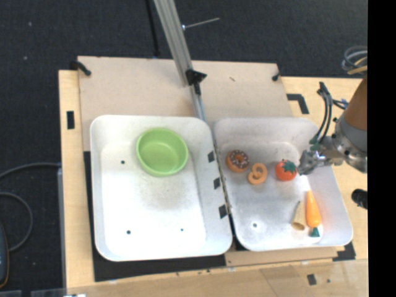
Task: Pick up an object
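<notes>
The right bin (266,135) holds a brown frosted doughnut (237,160), an orange ring-shaped doughnut (257,174), a red tomato (285,171) with a green stalk, an orange carrot (312,211) and a tan cone-like piece (299,218). My gripper (307,164) comes in from the right and sits low just right of the tomato, close to it or touching. Nothing shows between its fingers.
A green bowl (162,151) stands in the upper part of the left bin (111,228). A metal pole (176,42) slants up from the gap between the bins. Cables (327,104) hang by the arm at the right.
</notes>
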Motion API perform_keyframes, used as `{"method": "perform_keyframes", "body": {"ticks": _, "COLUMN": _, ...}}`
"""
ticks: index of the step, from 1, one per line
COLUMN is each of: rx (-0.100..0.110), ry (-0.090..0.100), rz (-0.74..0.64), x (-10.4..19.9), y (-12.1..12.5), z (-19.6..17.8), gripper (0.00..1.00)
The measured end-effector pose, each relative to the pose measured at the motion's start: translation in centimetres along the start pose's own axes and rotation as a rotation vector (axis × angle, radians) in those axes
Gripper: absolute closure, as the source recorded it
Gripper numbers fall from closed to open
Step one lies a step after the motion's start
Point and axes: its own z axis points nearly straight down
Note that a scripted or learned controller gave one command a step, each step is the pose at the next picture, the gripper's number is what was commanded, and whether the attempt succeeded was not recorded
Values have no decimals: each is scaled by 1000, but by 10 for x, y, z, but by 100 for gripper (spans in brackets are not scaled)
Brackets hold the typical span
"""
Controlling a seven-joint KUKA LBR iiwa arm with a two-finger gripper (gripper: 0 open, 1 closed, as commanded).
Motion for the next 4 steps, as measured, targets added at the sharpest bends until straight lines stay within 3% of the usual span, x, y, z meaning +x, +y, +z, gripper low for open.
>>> {"method": "perform_keyframes", "body": {"ticks": 2, "rx": 5, "ry": 4, "rz": -6, "x": 110, "y": 40, "z": -25, "gripper": 100}}
{"method": "perform_keyframes", "body": {"ticks": 4, "rx": 5, "ry": 5, "rz": -4, "x": 203, "y": 82, "z": -30, "gripper": 100}}
